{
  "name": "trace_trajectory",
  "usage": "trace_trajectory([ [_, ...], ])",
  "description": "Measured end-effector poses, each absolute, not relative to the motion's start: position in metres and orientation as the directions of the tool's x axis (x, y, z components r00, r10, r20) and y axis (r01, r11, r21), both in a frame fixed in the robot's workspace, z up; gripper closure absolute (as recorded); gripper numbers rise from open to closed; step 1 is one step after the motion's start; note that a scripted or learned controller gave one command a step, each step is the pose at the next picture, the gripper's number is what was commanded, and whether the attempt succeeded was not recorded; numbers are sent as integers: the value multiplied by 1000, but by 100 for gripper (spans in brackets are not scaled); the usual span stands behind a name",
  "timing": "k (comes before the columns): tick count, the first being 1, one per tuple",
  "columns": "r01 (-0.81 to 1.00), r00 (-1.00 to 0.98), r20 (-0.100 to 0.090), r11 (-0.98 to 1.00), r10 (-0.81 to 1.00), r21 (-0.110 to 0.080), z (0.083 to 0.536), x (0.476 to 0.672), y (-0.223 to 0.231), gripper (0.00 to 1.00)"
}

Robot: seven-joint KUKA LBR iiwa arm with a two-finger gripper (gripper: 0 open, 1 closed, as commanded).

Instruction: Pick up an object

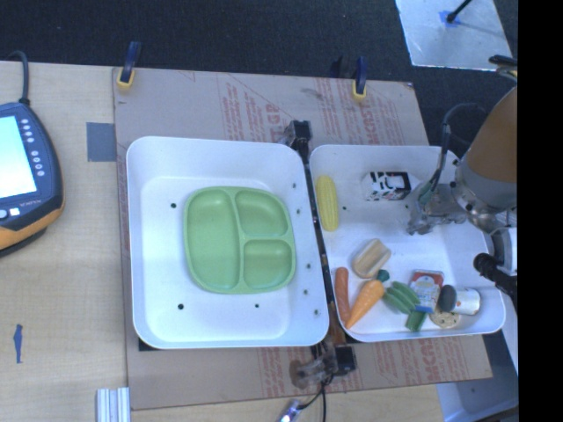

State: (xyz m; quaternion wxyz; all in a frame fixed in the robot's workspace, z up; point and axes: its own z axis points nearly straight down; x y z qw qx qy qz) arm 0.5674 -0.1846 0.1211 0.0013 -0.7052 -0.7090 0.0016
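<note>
The right bin (347,167) holds a yellow corn cob (327,202), a tan bread roll (370,258), an orange carrot (365,301) and a thinner orange stick (341,293). Along its front lie green pods (402,299), a red packet (426,284), a white bottle (464,301) and a black-and-white card (387,183). My gripper (426,215) hangs low over the right bin's back right part, just right of the card and behind the packet. Nothing shows in its grasp.
The left bin (145,236) carries a green divided plate (239,238). A teach pendant (22,174) lies at the bench's left edge. Clamps (128,64) (360,77) stand at the cardboard's back edge. The arm's orange band (497,139) looms over the right bin's right wall.
</note>
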Motion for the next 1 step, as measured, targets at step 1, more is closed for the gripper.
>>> trace_trajectory([
  [1, 1000, -4, 0, 4, 1000, -1, 190, 585, -184, 100],
])
